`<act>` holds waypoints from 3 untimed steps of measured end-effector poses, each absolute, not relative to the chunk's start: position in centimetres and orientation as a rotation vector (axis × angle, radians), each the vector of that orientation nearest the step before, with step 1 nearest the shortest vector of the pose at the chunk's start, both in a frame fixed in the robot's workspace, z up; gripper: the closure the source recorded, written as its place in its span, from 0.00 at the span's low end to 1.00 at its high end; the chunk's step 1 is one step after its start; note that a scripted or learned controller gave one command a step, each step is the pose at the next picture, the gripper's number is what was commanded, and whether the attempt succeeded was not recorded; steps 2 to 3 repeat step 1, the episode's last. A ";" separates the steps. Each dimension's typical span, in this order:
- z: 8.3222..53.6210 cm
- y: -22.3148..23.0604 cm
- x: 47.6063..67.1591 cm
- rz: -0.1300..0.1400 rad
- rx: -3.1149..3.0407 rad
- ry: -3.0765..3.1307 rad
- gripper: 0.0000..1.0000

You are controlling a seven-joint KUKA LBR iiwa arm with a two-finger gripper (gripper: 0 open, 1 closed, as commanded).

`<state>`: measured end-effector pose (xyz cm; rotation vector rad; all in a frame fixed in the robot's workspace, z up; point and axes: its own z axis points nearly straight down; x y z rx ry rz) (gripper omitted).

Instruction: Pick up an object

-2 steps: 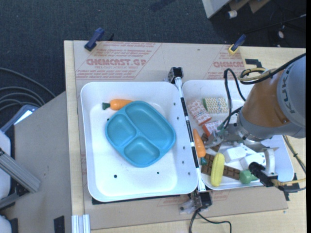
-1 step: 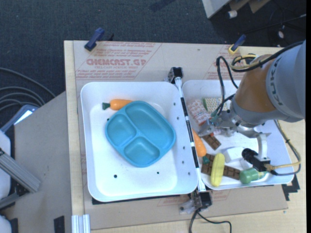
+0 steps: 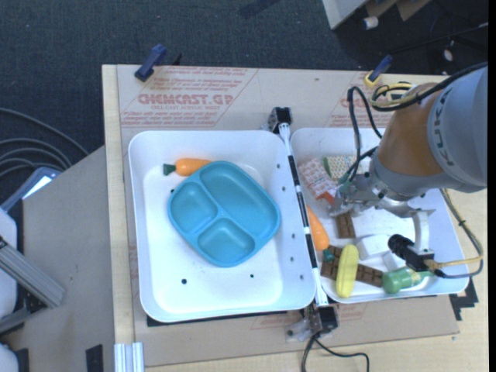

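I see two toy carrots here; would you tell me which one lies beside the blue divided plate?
The carrot in the left bin, touching the blue plate's upper-left rim; the other carrot lies in the right bin.

Bench (image 3: pixel 194 99) bears left bin (image 3: pixel 155 285), right bin (image 3: pixel 446 289)

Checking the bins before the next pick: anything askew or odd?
Nothing damaged or spilled. The blue tray sits skewed in the left bin, overlapping a toy carrot. The right bin is a jumble of small items.
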<state>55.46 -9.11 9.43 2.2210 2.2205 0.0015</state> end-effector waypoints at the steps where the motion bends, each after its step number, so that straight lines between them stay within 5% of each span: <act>1: 23.7 -3.1 54.6 0.002 2.220 2.222 1.00; 3: 23.7 -3.1 54.6 0.002 2.220 2.222 1.00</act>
